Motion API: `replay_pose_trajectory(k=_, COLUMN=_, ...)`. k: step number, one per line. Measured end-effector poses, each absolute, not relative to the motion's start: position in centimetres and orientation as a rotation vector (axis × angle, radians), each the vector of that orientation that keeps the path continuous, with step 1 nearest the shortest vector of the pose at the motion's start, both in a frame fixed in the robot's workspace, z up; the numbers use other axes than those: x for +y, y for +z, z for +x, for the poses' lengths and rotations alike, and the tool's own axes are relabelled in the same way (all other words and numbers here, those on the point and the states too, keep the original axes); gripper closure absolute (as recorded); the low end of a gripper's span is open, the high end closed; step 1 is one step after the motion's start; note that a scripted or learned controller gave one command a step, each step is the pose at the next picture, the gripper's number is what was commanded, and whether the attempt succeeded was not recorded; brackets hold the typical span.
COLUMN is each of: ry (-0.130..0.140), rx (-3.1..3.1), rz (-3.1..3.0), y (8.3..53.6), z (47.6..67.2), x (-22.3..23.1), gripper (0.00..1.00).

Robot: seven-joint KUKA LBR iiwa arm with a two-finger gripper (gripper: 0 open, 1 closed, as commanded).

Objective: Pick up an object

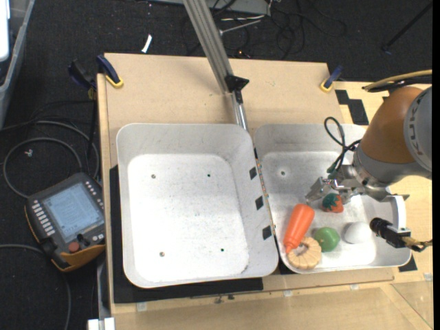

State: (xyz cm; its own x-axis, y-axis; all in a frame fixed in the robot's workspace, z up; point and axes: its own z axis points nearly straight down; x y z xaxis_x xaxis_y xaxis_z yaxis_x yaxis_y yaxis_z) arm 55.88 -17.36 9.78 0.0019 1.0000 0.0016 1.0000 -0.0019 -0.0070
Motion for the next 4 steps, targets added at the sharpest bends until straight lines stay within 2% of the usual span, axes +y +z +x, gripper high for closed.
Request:
replay_pose_trajectory(k=1, ry=0.000, rx=-2.220, rz=-2.223, y=9.5, z=55.9, x=-17.3, gripper=0.00)
replay_pose_trajectory(k=2, ry=-0.002, rx=-2.221, rz=-2.224, y=10.6, z=56.0, x=-17.3, gripper=1.00)
replay_pose_trajectory(k=3, ry=-0.003, rx=-2.226, rz=-2.224, y=14.9, z=56.2, x=-17.8, gripper=1.00)
replay_pose_trajectory(k=4, ry=-0.005, rx=-2.231, rz=-2.222, y=21.2, z=56.8, x=-17.6, gripper=1.00)
